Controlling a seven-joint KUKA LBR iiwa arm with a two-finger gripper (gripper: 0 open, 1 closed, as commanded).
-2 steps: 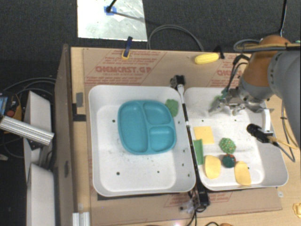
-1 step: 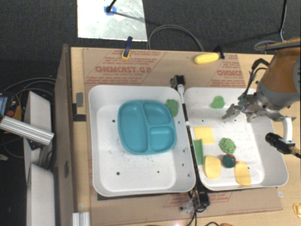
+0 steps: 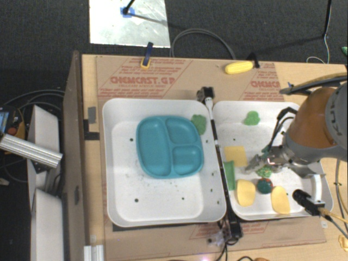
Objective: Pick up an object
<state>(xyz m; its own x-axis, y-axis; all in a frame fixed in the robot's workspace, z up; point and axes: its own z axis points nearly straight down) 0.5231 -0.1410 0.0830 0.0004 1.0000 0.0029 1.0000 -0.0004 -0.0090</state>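
Yellow object [image 3: 280, 199] in right bin [image 3: 239, 113], beside teal ball [image 3: 264, 186] under jaws [image 3: 265, 162]; grip state unclear.

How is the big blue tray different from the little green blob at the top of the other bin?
The blue tray is much bigger than the green blob. The tray is light blue with three compartments; the blob is green, small and lumpy. The tray lies in the left bin, away from the gripper; the blob lies in the right bin, nearer the arm. Both rest on a white bin floor, untouched.
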